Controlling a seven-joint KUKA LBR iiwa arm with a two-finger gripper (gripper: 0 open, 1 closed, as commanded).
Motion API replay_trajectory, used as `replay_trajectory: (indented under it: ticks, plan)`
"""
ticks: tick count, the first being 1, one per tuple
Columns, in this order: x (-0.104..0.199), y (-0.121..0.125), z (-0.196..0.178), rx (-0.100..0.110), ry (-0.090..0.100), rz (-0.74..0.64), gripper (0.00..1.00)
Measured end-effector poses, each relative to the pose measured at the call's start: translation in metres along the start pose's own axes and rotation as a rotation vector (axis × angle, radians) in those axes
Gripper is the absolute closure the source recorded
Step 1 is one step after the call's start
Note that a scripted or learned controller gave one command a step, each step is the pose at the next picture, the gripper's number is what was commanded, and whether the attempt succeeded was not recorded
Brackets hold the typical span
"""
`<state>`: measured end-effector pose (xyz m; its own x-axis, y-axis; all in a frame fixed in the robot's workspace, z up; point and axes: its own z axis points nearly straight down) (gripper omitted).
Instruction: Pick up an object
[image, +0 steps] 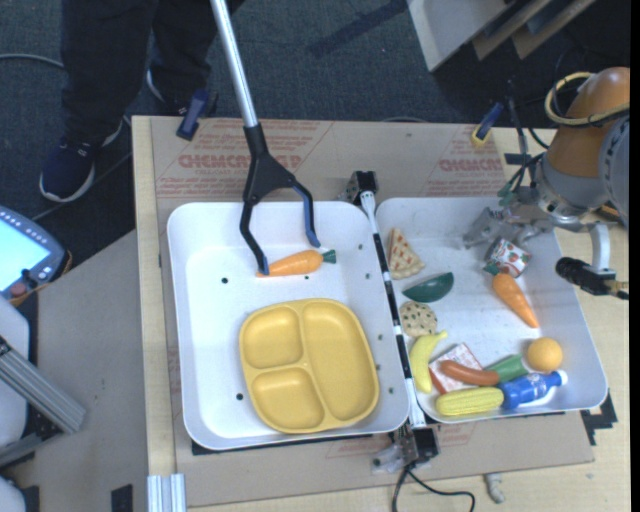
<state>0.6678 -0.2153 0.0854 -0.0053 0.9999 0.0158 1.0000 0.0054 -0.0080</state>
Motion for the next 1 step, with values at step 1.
replay_trajectory:
  ticks: [1]
  plan:
    - [-0.0031, -0.0009, -0.0610, -0.012, -0.018, 0.004, 0.00]
